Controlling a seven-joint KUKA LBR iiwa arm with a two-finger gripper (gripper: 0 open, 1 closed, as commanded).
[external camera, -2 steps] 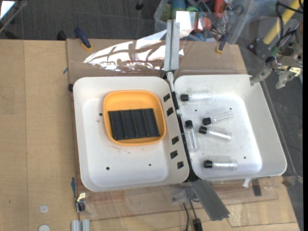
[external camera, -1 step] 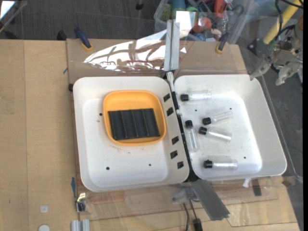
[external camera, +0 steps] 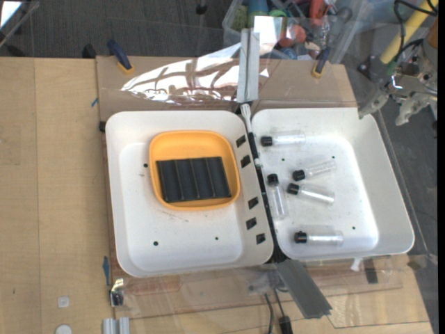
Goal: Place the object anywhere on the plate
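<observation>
Pick not begun: five capped vials (external camera: 311, 195) lie loose in your right bin (external camera: 389, 186), orange plate (external camera: 195, 142) waits left. Pincer state can't be told. Next, descend on one vial.

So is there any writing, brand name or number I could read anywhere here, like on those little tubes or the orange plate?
No text can be read here.
The clear tubes with black caps: no label visible.
The orange plate and the black ridged insert on it: no markings visible.
The white bins: plain.
The clutter in the clear box behind: too blurred to read.
</observation>
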